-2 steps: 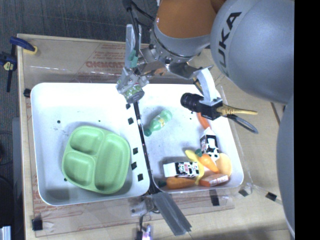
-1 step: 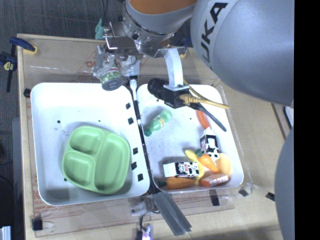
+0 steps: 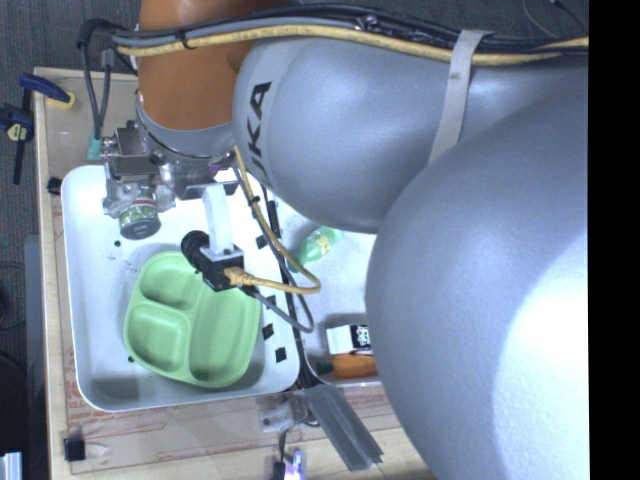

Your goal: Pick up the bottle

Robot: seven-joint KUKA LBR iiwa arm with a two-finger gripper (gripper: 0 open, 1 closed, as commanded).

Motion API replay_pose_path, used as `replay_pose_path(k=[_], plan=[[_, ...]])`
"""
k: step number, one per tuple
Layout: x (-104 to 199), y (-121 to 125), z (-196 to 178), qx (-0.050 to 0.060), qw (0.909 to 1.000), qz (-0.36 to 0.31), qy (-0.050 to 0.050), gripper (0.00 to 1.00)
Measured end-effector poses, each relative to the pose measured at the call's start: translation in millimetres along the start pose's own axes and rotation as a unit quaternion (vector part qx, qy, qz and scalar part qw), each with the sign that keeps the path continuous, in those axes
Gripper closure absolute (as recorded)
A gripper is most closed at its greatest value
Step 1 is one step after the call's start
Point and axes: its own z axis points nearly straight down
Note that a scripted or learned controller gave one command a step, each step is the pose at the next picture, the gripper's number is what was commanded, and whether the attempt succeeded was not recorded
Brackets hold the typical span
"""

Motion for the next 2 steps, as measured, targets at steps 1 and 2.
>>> replay_pose_path(k=[1, 2], plan=[[-11.2, 12.8, -47.3, -0.001, 0.9982, 0.059, 0.0, 1.0], [7.9, -55.2, 84.2, 0.001, 0.9855, 0.169, 0.0, 1.0]])
